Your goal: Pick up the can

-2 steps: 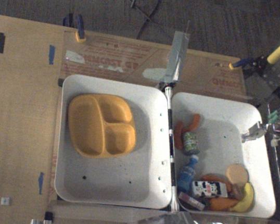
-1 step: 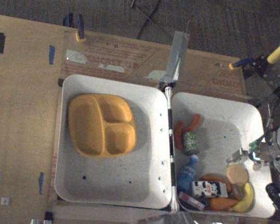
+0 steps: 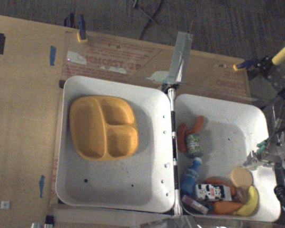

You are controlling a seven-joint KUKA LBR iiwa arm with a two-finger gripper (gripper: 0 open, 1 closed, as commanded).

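The can (image 3: 194, 145) is small and green with a pale lid. It stands in the left part of the right bin (image 3: 228, 115), next to two red sausage-like pieces (image 3: 182, 136). My gripper (image 3: 259, 158) hangs over the right side of that bin, well to the right of the can and apart from it. Just below the gripper lies a round tan disc (image 3: 241, 177). Nothing shows in the gripper's hold.
The left bin (image 3: 120, 188) holds a yellow divided plate (image 3: 104, 127). Along the right bin's front lie a blue bottle (image 3: 190, 176), a black-and-white carton (image 3: 213, 192), an orange carrot-like piece (image 3: 227, 207), a banana (image 3: 250, 202) and a small pink item (image 3: 195, 204).
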